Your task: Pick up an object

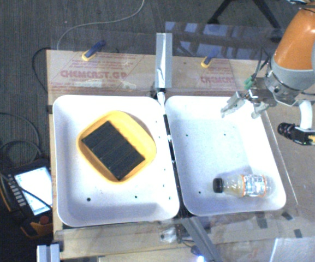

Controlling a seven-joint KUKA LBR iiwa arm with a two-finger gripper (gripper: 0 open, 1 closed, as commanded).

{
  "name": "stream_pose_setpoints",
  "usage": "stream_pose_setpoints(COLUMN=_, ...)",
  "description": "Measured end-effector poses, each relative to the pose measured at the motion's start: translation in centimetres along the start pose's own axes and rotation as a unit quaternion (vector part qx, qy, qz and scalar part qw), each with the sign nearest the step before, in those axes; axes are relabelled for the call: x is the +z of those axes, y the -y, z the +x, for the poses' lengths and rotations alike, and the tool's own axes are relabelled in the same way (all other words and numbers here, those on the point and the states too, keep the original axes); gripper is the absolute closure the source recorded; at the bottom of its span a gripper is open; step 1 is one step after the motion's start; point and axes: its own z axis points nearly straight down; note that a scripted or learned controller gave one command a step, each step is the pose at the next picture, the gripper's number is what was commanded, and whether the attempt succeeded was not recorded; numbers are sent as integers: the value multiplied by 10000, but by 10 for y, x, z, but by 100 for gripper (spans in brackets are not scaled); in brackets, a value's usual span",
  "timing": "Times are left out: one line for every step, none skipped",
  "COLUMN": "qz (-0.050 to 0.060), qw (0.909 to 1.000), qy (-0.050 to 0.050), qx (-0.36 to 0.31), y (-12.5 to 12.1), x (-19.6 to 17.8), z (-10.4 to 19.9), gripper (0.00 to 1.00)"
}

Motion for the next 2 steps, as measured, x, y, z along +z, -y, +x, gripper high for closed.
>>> stream_pose_setpoints(qz=-2, qw=9953, qy=0, qx=-966, y=76, x=42, z=-15, gripper=0)
stream_pose_setpoints(qz=-6, qw=9805, qy=-4, qx=-1965, y=118, x=92, z=-9, gripper=0)
